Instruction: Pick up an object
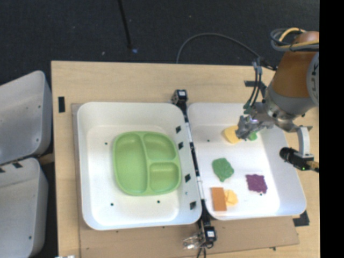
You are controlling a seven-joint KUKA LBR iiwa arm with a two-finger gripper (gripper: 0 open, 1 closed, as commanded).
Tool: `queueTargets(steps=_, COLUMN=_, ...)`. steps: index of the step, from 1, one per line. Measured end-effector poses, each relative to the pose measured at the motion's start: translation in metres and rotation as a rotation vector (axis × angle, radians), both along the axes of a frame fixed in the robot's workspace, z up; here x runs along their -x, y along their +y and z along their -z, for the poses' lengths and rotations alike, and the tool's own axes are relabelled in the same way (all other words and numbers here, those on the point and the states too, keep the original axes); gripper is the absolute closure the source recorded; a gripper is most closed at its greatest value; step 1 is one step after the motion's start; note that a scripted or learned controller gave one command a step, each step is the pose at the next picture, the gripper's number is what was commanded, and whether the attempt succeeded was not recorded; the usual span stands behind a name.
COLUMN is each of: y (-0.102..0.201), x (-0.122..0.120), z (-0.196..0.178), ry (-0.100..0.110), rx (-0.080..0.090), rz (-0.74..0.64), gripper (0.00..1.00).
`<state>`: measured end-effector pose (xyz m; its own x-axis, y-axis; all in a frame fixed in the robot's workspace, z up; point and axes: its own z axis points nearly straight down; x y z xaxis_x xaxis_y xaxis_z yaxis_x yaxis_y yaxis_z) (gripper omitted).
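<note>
- Dark floor surrounds a wooden bench (pixel 134 82) bearing two white bins.
- Gripper (pixel 248 130) sits low in the right bin (pixel 285 192), by its far end; whether it is clasping anything, I cannot tell.
- Just beside it, touching or nearly so, lies a yellow piece (pixel 231 135), with a bit of green (pixel 252 137) at its other side.
- Nearer: a green lump (pixel 222 169), a purple lump (pixel 256 183), an orange block (pixel 218 199) against a small yellow bit (pixel 231 199).
- Left bin (pixel 97 208) holds a green tray (pixel 145 162).
</note>
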<state>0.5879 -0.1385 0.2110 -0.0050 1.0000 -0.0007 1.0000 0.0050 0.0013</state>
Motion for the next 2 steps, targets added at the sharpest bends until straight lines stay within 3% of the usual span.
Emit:
queueTargets(steps=1, y=0.000, x=-0.003, z=-0.041, ry=-0.001, rx=0.000, rz=0.002, gripper=1.00)
queueTargets(steps=2, y=0.048, x=-0.019, z=-0.047, ry=0.003, rx=-0.001, rz=-0.002, gripper=1.00)
